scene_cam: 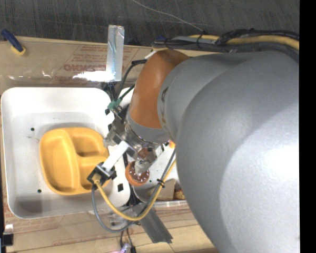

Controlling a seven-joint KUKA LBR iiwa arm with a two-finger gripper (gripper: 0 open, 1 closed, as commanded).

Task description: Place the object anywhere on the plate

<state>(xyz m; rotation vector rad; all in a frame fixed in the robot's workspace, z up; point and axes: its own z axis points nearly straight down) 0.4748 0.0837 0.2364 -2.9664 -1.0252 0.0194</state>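
Note:
A yellow plate (68,159) with two compartments lies in the left white bin (21,99), toward its right side. My gripper (141,165) hangs over the divide between the two bins, just right of the plate's edge. A small round reddish-brown object (138,174) sits right at the gripper's tip, apart from the plate. Whether it is gripped or lying underneath cannot be made out. The big grey arm with its orange band hides most of the right bin.
A strip of silver tape (116,49) stands on the cardboard behind the left bin. A blue clip (13,42) is at the far left corner. The left bin's floor around the plate is bare white.

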